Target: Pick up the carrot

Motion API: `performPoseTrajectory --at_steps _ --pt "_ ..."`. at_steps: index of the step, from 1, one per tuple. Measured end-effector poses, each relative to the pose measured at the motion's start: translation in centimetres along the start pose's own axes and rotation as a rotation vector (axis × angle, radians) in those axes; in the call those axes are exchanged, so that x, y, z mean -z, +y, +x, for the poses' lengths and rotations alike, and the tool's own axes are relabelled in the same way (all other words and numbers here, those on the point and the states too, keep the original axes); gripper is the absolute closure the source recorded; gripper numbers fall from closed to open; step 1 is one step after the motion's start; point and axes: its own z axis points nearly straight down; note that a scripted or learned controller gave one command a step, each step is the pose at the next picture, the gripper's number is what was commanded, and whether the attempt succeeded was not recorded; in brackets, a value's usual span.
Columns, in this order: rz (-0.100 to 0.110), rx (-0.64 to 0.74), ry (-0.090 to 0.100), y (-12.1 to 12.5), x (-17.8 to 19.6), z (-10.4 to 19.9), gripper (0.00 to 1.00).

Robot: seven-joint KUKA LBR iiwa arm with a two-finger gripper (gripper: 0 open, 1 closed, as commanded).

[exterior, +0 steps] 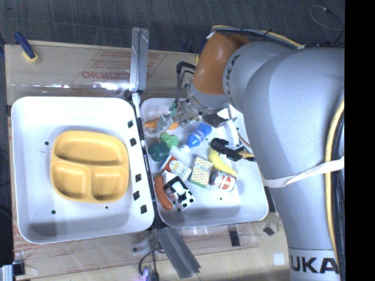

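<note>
The grey arm [293, 116] reaches in from the right and bends down over the right bin [252, 212], its orange band [212, 63] sitting above the wrist. The pincer [176, 115] hangs low over the bin's far left corner, among metal fittings that blur together; whether its fingers are spread or pressed together cannot be told from this angle.

The carrot [152, 123] appears to be the small orange piece lying just to the left of the pincer, close against the bin's left wall, though it is partly hidden and hard to make out. Nothing can be seen pinched between the fingers.

Near it lie a green leafy toy [170, 139] and a dark teal round thing [158, 151]. A blue bottle [198, 134] lies tilted towards the middle, with a banana [220, 161] to its right and a red sausage [160, 191] along the left wall nearer the front. A black-and-white patterned item [179, 193] rests beside the sausage.

The left bin [29, 215] holds a yellow divided plate [89, 165], well apart from the arm. Both bins stand side by side on the bench [70, 63].
</note>
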Motion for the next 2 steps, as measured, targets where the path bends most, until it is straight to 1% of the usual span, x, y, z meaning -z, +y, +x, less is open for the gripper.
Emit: performPoseTrajectory --at_steps 1,2 --pt "-0.009 -0.168 -0.001 0.3 9.7 1.1 0.0" --pt "-0.005 -0.166 0.0 0.5 9.6 3.5 0.0"
